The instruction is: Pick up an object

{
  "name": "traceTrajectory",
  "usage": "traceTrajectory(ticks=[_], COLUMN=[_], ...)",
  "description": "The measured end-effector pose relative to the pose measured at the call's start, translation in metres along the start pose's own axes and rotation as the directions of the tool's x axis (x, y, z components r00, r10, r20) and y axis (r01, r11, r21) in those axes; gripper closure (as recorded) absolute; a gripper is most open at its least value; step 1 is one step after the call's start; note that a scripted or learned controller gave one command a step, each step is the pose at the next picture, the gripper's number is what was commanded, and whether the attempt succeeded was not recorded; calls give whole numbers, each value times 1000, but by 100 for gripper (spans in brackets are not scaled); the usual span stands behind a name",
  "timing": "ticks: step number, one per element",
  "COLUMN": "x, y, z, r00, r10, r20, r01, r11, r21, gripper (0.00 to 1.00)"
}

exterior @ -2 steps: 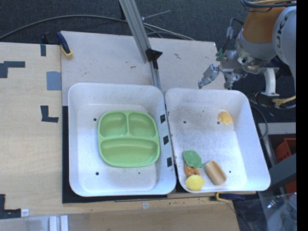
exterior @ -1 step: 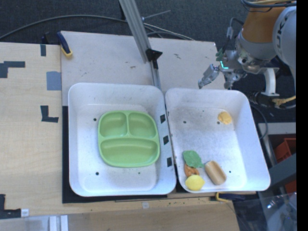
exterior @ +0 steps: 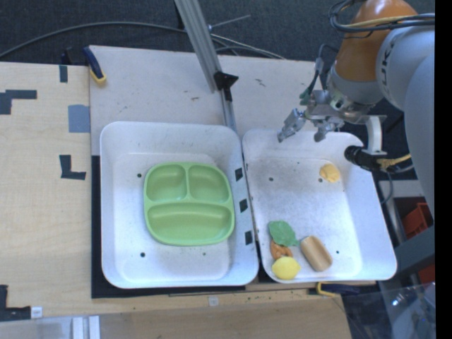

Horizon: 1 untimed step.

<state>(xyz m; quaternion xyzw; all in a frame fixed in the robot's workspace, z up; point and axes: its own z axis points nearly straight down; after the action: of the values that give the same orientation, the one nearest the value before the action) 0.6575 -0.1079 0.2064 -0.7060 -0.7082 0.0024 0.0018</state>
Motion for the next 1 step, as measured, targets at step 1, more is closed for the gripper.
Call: traceTrajectory(ticks=[1], x=[1], y=[-5], z=[45], r00=[1000], r10=[1], r20=[0], r01=[-1], r11=[1000], r21=[0], gripper=[0])
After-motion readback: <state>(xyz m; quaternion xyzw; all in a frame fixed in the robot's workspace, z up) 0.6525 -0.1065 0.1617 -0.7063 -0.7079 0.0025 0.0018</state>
